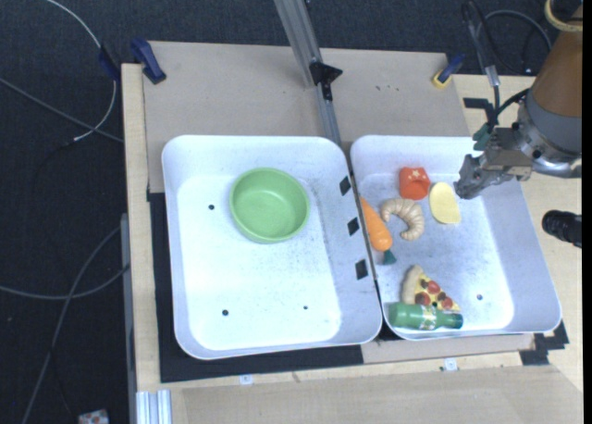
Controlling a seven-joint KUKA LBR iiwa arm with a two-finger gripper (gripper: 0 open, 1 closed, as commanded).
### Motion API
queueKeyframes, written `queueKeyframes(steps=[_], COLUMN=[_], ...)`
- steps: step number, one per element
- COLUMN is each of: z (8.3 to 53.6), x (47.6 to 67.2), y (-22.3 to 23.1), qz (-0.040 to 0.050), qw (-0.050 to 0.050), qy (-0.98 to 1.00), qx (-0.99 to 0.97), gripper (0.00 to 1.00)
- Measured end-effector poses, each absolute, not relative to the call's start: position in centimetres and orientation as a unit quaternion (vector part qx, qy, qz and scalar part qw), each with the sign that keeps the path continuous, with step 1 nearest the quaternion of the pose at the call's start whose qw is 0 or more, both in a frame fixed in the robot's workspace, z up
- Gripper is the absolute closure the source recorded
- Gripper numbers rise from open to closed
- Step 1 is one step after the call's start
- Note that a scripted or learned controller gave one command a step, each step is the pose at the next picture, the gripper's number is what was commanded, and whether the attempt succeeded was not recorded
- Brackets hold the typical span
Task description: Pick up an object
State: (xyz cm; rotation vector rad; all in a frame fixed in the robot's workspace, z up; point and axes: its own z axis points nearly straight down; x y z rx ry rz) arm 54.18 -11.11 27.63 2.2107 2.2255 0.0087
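**Mia:** What is on the bench (231, 89)?

**Ben:** Two white bins sit side by side. The left bin (194, 320) has a green bowl (269, 204) in it. The bowl stands the right way up, near the back of the bin.

**Mia:** And the right bin (518, 265)?

**Ben:** That one has toy food in it. There is a small red block (413, 181) near the back. Just to the right of it lies a yellow piece (445, 203). In front of the red block is a curly tan thing like a croissant (405, 216). An orange carrot (375, 225) lies by the left wall, just beside the croissant. Near the front there is a pizza slice (428, 290), and a green bottle (423, 318) lies on its side, touching the front edge of the slice.

**Mia:** Where is the robot's hand?

**Ben:** The arm comes in from the right. You can see its orange band (564, 80). The gripper (470, 186) is over the back right part of the right bin, just beside the yellow piece, at its top right corner.

**Mia:** Is the hand open or closed? Is it holding anything?

**Ben:** I cannot tell how wide it is. It is dark and small from up here. I see nothing held in it. All the toys lie on the bin floor.

**Mia:** What else is there?

**Ben:** A grey metal bar (294, 15) runs from the back down to between the bins. Blue clips (148, 61) sit at the bench corners.
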Motion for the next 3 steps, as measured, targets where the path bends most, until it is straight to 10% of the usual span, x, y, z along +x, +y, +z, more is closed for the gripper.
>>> queueKeyframes(steps=[3], z=[23.3], x=[57.5], y=[4.9], qz=[-0.0008], qw=[-0.003], qy=[0.709], qx=[0.705], gripper=[1.0])
